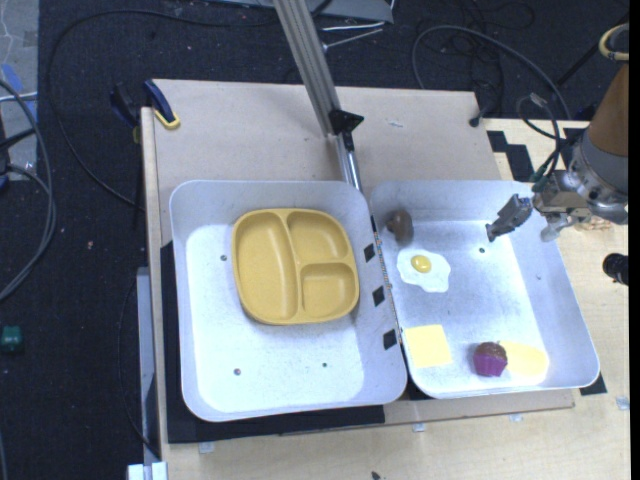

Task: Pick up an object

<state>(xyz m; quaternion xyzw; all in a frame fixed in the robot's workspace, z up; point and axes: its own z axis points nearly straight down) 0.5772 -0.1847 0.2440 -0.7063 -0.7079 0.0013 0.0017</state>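
Observation:
The right bin [545, 288] holds a fried egg [423, 269], a brown lump [399, 224] at its far left corner, a yellow cheese slice [428, 345], a purple piece [489, 359] and a pale yellow piece [527, 359] beside it. My gripper [530, 219] hangs over the bin's upper right edge, open, with one dark finger [507, 218] and one light finger [553, 224] spread apart and nothing between them. It is well to the right of the egg.
The left bin [200, 318] carries a yellow divided plate [296, 265]. A metal pole [310, 53] slants down to the seam between the bins. Cables lie on the dark floor around the bench [260, 128].

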